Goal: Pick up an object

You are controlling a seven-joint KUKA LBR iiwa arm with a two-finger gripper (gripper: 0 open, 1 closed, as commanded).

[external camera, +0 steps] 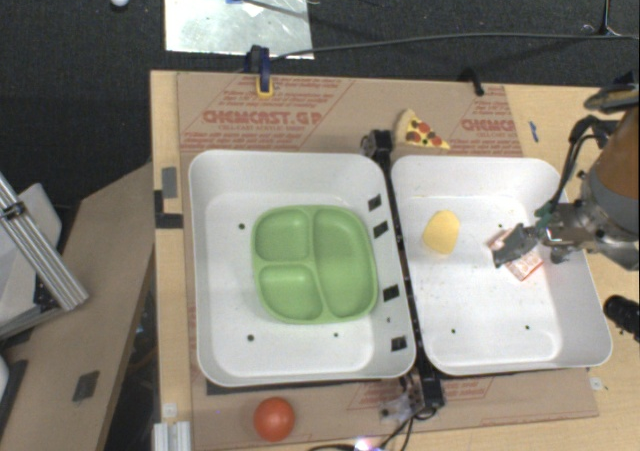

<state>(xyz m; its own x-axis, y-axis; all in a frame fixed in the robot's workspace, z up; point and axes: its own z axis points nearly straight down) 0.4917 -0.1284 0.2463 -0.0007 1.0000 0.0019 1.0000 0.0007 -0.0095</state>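
Observation:
In the right bin (560, 339) a yellow rounded object (441, 231) lies near the upper left. Further right sits a small red and white object (525, 268), partly covered by my gripper (512, 246). The gripper hangs low over that object's upper left side, reaching in from the right edge of the bin. Whether it touches the object cannot be told. The left bin (220, 339) holds a green divided plate (313, 263) in its middle.
A toy pizza slice (421, 131) lies on the cardboard behind the bins. A red ball (273, 418) rests on the bench in front of the left bin. Black clips (389, 291) line the seam between the bins. A metal rail (40, 254) stands at the far left.

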